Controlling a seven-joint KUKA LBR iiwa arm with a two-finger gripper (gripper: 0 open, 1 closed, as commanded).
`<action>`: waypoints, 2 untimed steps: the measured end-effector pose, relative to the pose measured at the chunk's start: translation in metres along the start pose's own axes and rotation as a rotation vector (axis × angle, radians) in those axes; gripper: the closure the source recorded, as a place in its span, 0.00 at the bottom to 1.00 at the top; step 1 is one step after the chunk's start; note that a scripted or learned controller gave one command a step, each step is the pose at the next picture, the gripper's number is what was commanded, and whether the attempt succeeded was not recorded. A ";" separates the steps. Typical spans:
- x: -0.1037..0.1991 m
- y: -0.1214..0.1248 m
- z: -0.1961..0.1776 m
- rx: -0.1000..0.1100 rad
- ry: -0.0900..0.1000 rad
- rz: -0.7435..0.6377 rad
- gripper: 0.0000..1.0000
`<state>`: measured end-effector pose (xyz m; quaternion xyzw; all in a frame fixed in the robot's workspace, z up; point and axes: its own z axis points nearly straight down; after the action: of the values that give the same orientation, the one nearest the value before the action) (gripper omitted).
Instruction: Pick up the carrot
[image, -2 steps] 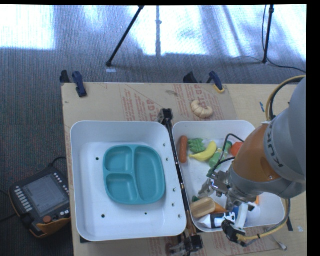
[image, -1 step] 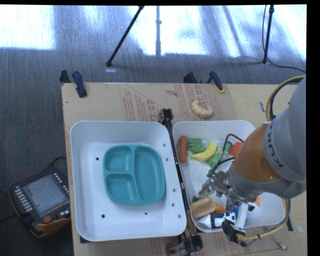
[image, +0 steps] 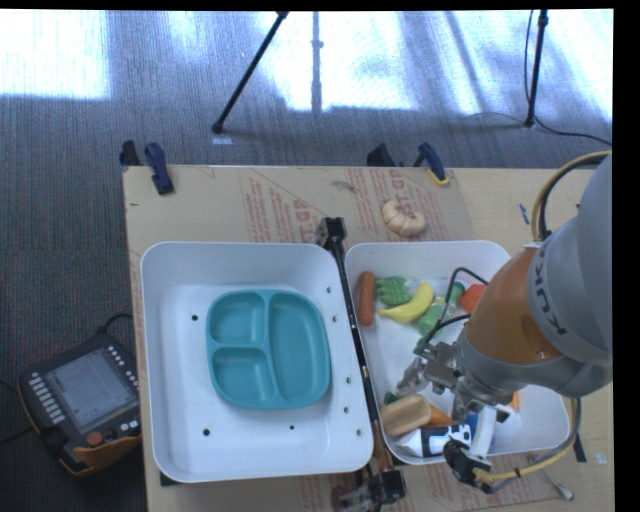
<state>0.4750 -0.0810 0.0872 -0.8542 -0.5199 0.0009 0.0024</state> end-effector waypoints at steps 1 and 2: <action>0.000 0.000 0.000 0.000 0.000 0.000 0.00; 0.052 0.163 -0.001 -0.002 -0.002 -0.056 0.00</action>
<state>0.6437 -0.1102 0.0876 -0.8393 -0.5437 0.0009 0.0011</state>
